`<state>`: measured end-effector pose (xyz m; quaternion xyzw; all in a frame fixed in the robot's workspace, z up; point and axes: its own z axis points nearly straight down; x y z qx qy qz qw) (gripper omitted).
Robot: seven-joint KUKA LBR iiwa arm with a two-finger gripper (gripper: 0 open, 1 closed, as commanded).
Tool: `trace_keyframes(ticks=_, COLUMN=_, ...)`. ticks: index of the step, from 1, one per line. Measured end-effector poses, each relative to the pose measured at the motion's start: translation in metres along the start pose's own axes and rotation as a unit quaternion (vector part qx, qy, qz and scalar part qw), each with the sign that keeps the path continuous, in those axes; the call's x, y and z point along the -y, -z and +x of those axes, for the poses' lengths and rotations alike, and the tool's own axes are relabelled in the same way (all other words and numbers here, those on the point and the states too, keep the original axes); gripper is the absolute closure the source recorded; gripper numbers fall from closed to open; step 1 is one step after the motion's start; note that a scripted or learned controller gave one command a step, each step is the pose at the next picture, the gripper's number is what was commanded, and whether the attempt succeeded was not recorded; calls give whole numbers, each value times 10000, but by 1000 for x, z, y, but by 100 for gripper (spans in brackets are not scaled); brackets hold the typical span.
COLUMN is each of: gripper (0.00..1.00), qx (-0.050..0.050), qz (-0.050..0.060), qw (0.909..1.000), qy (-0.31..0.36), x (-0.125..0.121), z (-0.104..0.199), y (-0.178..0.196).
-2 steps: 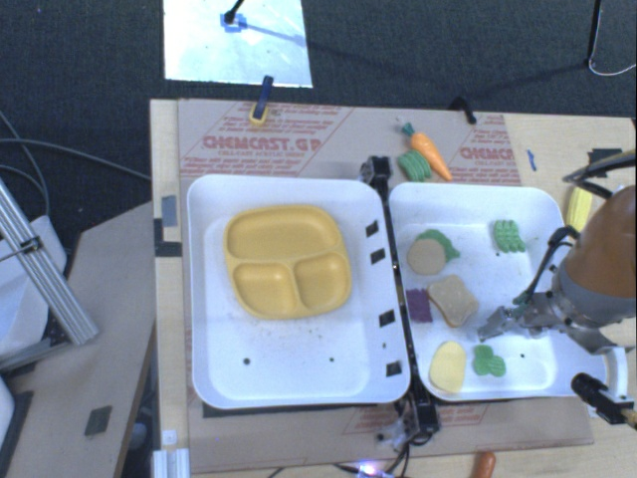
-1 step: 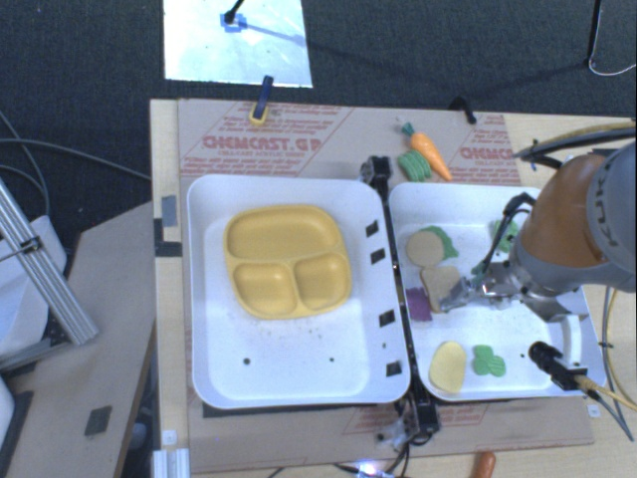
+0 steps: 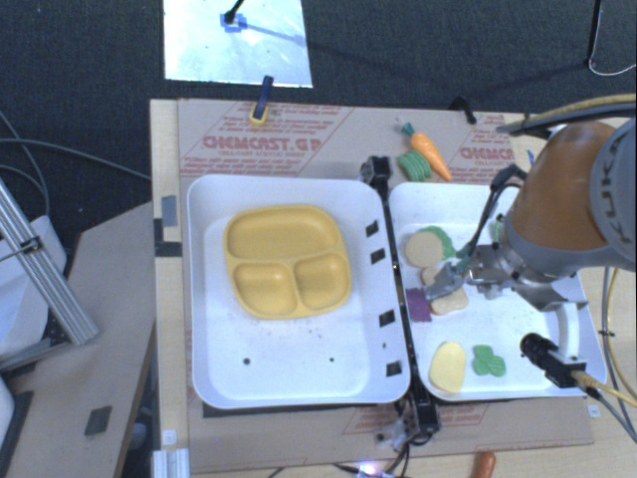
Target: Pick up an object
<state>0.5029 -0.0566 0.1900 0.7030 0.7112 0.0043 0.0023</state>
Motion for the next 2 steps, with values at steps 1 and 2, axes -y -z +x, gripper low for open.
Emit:
trace_keyframes(ticks=1, gripper=0, qx=11, qz=46, qw=10000, qy=-26, x=16, z=23, y=-6)
trace_keyframes(ticks=2, gripper=0, qx=6, qz=38, qw=10000, qy=-14, x=15, z=58, y=-6)
